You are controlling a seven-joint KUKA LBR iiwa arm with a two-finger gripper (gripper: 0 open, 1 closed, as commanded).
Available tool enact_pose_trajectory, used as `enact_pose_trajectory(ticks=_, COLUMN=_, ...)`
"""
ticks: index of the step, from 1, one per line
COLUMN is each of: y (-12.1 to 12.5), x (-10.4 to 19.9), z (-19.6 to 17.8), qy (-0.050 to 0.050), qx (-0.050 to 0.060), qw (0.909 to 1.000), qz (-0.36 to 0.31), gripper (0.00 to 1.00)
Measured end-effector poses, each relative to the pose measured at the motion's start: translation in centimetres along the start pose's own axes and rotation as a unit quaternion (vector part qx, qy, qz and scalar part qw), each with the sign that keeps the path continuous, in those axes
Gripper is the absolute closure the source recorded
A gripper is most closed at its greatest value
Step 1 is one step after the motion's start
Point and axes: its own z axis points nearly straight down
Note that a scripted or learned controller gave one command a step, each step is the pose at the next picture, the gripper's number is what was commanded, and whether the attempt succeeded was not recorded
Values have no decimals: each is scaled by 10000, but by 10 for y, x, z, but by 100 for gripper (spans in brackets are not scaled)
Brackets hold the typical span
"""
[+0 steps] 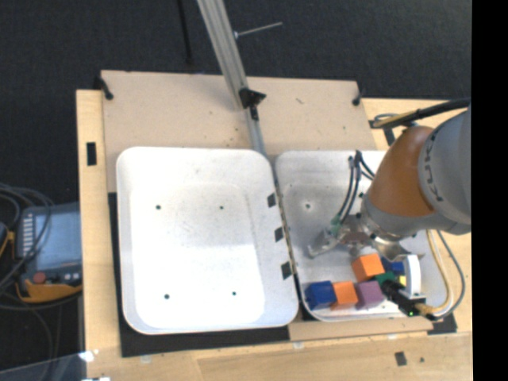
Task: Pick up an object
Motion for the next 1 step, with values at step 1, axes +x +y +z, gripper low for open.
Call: enact_pose_trajectory(ticks=1, y=2, x=1, z=-13, qy=15, qx=-41, qw=10000, qz=33, gripper=100)
